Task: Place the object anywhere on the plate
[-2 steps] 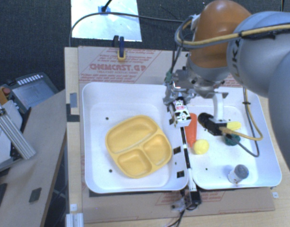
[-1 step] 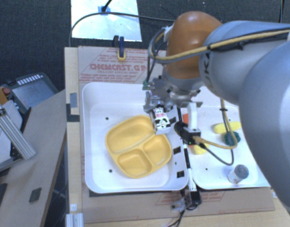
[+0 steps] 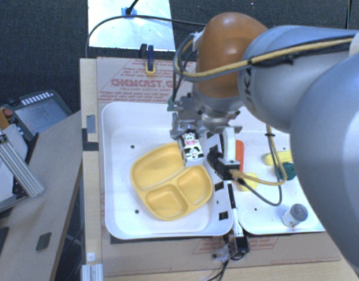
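We see the arm [image 3: 296,81] entering from 3 o'clock, big grey links filling the upper right, the orange band [image 3: 226,45] sitting above the wrist near frame centre-top, and the wrist pointing straight down over the left bin [image 3: 118,174]. A yellow cable [image 3: 284,52] runs along the arm toward the wrist. The gripper [image 3: 192,146] hangs at the 1 o'clock edge of the yellow plate [image 3: 170,183], a three-compartment plate lying in the middle of the left bin. At the gripper tip we see a small white object with black patches [image 3: 193,148], cow-patterned look, sitting right at the plate's upper right rim, over the divide between the large compartment and the right-hand one. Whether it rests on the plate or is off it, we cannot tell. The object sits at the fingers, but how wide they stand and whether they clamp it we cannot tell from this slant. In the right bin [image 3: 267,224], at 3 o'clock of the plate: an orange stick-like item [image 3: 239,152] just beside the bin divider, a yellow item [image 3: 279,157] with a teal piece [image 3: 289,170] near it, and a small grey-white cup [image 3: 294,215] at about 5 o'clock. A black wire [image 3: 267,195] loops across the right bin floor.
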